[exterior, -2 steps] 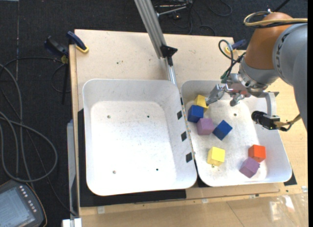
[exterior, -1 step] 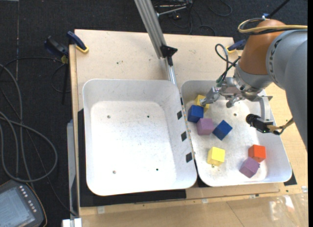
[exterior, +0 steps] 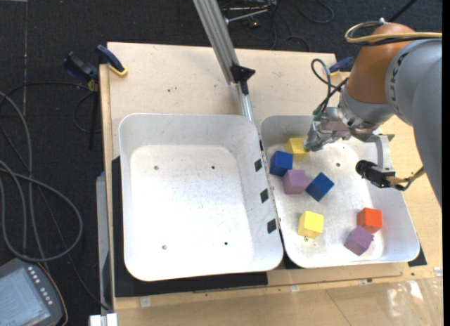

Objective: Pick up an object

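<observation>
1. Over the right bin (exterior: 394,244), at its far side, the gripper (exterior: 314,140) hangs; I cannot tell its state from here.
2. Just beside its tip: a yellow cube (exterior: 297,147), touching or nearly so.
3. Slightly nearer than the tip, close: blue cube (exterior: 280,162), purple cube (exterior: 294,180), second blue cube (exterior: 320,186).
4. Well apart from it, toward the near rim: second yellow cube (exterior: 310,223), orange cube (exterior: 369,218), second purple cube (exterior: 358,240).
5. Far off to its side: left bin (exterior: 140,135).
</observation>
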Robot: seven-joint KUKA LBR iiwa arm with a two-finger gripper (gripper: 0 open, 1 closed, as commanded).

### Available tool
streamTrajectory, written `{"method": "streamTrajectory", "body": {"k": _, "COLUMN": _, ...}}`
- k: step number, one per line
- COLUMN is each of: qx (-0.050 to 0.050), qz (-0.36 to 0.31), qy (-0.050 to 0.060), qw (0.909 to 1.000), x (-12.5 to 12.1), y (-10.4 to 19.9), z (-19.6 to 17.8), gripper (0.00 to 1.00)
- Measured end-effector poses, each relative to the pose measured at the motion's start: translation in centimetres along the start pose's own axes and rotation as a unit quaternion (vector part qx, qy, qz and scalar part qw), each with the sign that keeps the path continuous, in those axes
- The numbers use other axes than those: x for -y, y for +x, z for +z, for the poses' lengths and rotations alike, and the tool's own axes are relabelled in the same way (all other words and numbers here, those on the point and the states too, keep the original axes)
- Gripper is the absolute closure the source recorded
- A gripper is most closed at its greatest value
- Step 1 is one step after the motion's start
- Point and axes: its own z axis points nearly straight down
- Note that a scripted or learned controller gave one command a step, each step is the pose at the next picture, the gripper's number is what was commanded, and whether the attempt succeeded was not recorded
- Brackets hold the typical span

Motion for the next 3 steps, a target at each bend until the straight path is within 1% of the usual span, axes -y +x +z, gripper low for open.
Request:
{"method": "streamTrajectory", "body": {"k": 1, "qx": 0.000, "qz": -0.001, "qy": 0.006, "qw": 1.0000, "x": -0.6, "y": -0.2, "z": -4.4, "gripper": 1.00}}
{"method": "streamTrajectory", "body": {"k": 2, "qx": 0.000, "qz": -0.001, "qy": 0.006, "qw": 1.0000, "x": -0.2, "y": 0.1, "z": -9.0, "gripper": 1.00}}
{"method": "streamTrajectory", "body": {"k": 3, "qx": 0.000, "qz": -0.002, "qy": 0.006, "qw": 1.0000, "x": -0.5, "y": 0.1, "z": -14.4, "gripper": 1.00}}
